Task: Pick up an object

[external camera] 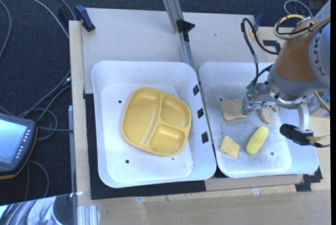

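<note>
Nearest sits a small yellow cheese block [229, 147] in the right bin [278, 166]. Beside it, a yellow corn cob [257, 140] lies slanted, tip pointing up-right. Farther back, the end effector [255, 106] touches a tan bread slice [231, 110]. A yellow plate [156, 121] fills the left bin [105, 114].

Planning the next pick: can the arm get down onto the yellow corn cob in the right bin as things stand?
Probably yes. The corn cob lies alone on the right bin floor, apart from the cheese wedge and the bread slice, nothing on top. The end effector hovers just beyond it.
</note>
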You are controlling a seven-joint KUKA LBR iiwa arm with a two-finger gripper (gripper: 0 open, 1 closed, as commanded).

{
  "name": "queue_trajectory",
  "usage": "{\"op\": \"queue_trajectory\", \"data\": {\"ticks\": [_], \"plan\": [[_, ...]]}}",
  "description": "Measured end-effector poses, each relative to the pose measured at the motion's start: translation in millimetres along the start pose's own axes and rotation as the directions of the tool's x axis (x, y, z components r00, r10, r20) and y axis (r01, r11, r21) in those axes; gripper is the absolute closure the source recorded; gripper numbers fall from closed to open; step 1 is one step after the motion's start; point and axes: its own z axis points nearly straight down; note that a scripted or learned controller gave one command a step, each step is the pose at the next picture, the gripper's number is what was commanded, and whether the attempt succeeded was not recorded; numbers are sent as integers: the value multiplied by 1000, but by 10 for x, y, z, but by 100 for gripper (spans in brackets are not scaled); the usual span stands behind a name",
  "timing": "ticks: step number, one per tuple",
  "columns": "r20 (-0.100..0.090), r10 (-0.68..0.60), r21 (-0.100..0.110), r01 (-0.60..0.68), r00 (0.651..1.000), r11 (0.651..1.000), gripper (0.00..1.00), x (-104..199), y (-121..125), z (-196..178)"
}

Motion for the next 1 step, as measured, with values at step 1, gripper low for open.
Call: {"op": "queue_trajectory", "data": {"ticks": [1], "plan": [[3, 0, -5, 0, 1000, 1000, 100, 6, 35, -436]]}}
